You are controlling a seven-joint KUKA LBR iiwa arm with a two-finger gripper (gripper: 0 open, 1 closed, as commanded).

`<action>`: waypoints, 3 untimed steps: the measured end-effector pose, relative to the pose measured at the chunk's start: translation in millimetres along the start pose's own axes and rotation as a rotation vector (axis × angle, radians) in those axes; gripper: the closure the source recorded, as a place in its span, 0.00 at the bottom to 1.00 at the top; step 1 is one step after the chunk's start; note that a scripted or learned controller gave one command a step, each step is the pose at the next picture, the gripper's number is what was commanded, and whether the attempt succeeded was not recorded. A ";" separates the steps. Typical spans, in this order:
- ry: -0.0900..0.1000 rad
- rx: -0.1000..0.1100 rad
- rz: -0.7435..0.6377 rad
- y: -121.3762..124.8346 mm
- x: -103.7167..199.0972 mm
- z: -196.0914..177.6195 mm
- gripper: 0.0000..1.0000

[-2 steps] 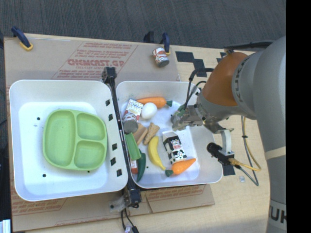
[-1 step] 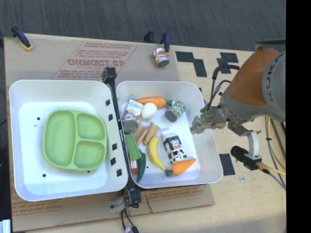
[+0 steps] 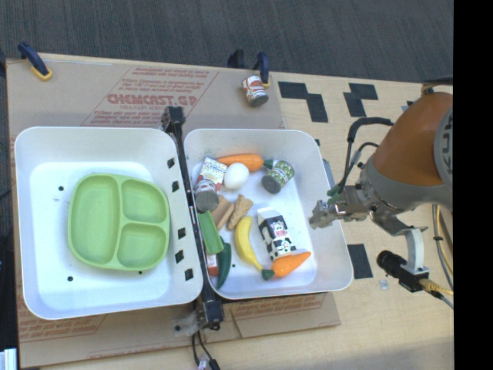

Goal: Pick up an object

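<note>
Here the gripper (image 3: 322, 213) hangs just outside the right wall of the right bin (image 3: 333, 230), about level with that wall's middle, and the fingers' state cannot be told from this slant; nothing shows between them. The grey arm with its orange band (image 3: 412, 149) comes in over the bench's right edge. All the loose objects lie inside the right bin. Along its far edge sit a long carrot (image 3: 243, 161), a white egg (image 3: 236, 176) just beside it, and a small green-labelled can (image 3: 277, 175) tipped on its side toward the far right corner. Near the left wall rest a small red-and-white carton (image 3: 206, 182) and a grey round piece (image 3: 206, 200), with two tan biscuit-like sticks (image 3: 233, 210) next to them. A yellow banana (image 3: 246, 242) lies in the middle, a black-and-white milk carton (image 3: 274, 236) just to its right, and a second, shorter carrot (image 3: 289, 264) by the near right corner. A green vegetable (image 3: 213, 245) runs along the near left wall. The left bin (image 3: 31, 206) carries a green divided plate (image 3: 118, 221) near its centre. On the bench beyond the bins, a small can (image 3: 255, 90) stands near the far edge.
</note>
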State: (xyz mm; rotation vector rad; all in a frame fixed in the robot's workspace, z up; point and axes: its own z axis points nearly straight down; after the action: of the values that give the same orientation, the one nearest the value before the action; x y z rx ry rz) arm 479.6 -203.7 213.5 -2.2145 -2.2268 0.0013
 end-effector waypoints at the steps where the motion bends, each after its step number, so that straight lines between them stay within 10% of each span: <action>1: -0.004 -0.006 0.000 -1.9 -8.3 -90.8 1.00; 2: 0.001 0.003 -0.001 81.9 6.6 38.7 1.00; 3: 0.000 0.000 -0.002 29.3 42.6 -3.8 1.00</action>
State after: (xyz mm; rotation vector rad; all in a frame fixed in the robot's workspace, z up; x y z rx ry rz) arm 508.7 -161.0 217.3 -2.2124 -2.2286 0.0013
